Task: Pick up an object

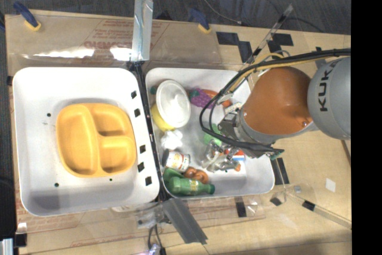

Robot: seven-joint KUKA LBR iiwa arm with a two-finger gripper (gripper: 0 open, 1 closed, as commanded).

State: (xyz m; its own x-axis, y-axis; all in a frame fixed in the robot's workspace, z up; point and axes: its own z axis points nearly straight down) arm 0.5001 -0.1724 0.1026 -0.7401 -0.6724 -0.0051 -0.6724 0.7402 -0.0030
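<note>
The yellow divided tray looks smooth, matt plastic, the green bottle glossy plastic, both white bins smooth plastic.

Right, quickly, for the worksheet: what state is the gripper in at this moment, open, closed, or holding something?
Gripper: cannot be told. It is low in the right bin among the clutter, and the arm's wrist hides most of it.

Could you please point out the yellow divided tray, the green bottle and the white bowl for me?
yellow divided tray (95, 139): camera view, on the ridge between its compartments.
green bottle (188, 186): camera view, on the middle of its body.
white bowl (173, 101): camera view, on its white inside.
</note>
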